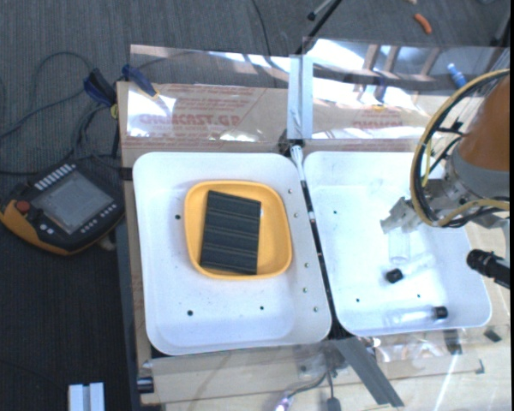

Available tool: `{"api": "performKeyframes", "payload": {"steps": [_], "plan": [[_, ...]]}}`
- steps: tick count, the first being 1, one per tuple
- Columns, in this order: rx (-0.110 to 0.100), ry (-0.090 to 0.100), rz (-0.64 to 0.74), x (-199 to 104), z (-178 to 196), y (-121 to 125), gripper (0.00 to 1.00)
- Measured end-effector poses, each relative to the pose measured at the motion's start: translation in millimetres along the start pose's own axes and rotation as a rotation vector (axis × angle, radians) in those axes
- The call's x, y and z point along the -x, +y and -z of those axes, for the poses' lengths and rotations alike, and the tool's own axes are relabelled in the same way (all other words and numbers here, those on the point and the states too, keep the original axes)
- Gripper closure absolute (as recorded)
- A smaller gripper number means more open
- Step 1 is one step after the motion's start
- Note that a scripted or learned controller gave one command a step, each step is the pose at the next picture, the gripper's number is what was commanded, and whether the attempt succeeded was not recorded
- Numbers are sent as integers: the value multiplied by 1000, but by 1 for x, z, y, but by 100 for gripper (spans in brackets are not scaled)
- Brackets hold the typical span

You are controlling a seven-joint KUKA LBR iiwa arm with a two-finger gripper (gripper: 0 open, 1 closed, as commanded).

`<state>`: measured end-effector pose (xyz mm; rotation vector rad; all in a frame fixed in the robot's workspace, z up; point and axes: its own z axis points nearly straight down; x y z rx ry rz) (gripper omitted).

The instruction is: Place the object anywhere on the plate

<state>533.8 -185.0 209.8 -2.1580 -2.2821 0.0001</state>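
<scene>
faint red lettering (too blurred to read) crosses the clear panel (197,114) behind the bins.

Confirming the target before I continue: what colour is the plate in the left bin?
Yellow-orange. The plate shows clearly in the camera view, under a dark ribbed block.

A dark, ribbed rectangular block (231,231) lies flat on a square yellow plate (279,229) with rounded corners; its long side runs roughly away from the viewer, slightly tilted; the plate sits centred in the left white bin (158,255).
</scene>
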Motion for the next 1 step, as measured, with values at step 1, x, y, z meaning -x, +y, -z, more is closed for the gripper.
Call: {"api": "performKeyframes", "payload": {"steps": [1], "plan": [[0,0,0,0,0,0,0]]}}
